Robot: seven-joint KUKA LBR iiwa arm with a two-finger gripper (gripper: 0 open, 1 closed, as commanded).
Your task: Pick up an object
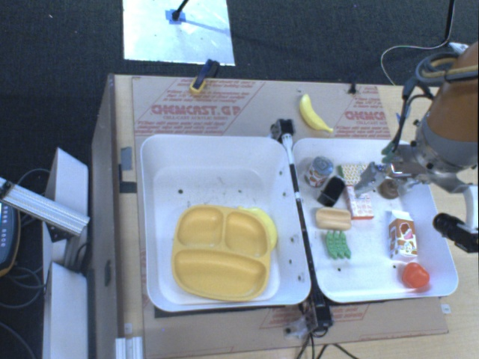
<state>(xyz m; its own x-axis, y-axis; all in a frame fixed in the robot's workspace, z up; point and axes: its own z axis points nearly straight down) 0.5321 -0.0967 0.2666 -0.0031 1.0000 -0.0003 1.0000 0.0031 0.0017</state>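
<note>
Grey metal, my gripper (368,178) hangs over the right bin (441,271) above the small carton (361,204); jaws' state unclear.

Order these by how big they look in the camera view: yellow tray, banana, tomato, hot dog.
1. Yellow tray, by far the largest.
2. Banana and hot dog look alike, so I leave them unranked.
3. Tomato, the smallest.

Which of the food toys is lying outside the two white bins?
The yellow banana. It lies on the cardboard above the right bin, while the hot dog, green pods, milk carton and tomato all sit inside that bin.
</note>
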